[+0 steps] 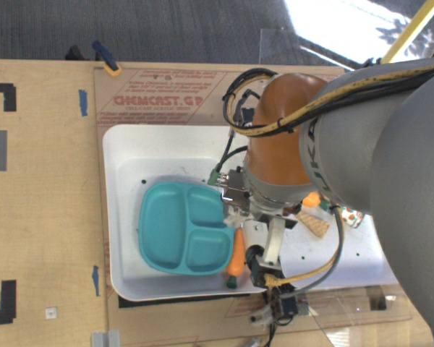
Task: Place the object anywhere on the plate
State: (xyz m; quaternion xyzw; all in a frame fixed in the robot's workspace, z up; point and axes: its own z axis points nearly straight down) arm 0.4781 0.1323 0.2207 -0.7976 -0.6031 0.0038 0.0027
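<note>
One shallow white plastic bin (123, 194) holds one teal plastic plate (175, 226) with three compartments, all bare. One orange toy carrot with a green tip (236, 255) lies on the bin floor just beside the plate's right rim, green end toward the near wall; it is not on the plate. The gripper (240, 207) hangs over the plate's right edge, above the carrot's upper end. The orange-banded grey arm (362, 143) covers it from above, so I cannot tell whether it is open or closed, and nothing can be seen held in it. The arm also hides much of the bin's right side. Three small things peek out beside it there: a small orange piece (311, 201), a tan ridged wedge (317, 227) and a red, white and green scrap (352, 217), too cut off to identify. Behind the bin lies one brown cardboard sheet with red print (159, 96), with one blue clamp (105, 56) at its far left corner.
</note>
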